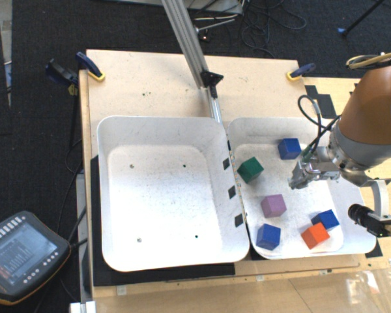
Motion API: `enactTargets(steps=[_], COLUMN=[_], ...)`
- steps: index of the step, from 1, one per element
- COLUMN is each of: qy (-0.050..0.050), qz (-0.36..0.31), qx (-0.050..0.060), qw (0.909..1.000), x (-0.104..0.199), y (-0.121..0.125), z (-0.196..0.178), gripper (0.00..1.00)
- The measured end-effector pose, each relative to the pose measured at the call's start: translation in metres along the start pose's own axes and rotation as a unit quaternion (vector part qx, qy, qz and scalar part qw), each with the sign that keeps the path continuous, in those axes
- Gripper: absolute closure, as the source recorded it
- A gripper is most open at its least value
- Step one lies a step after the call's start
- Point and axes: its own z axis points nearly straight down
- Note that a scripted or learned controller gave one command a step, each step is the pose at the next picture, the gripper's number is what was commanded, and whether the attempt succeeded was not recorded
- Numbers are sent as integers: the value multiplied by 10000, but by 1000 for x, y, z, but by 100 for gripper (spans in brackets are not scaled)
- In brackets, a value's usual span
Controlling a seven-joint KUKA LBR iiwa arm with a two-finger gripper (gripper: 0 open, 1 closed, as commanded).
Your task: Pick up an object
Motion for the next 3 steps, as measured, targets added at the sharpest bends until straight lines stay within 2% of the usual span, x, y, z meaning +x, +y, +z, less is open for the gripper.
enactTargets(steps=[2, 3], qy=[2, 3], qz=[-9, -10], qx=[0, -16], qw=[10000, 10000], x=[99, 151], y=[18, 15], z=[8, -9], gripper=[100, 100])
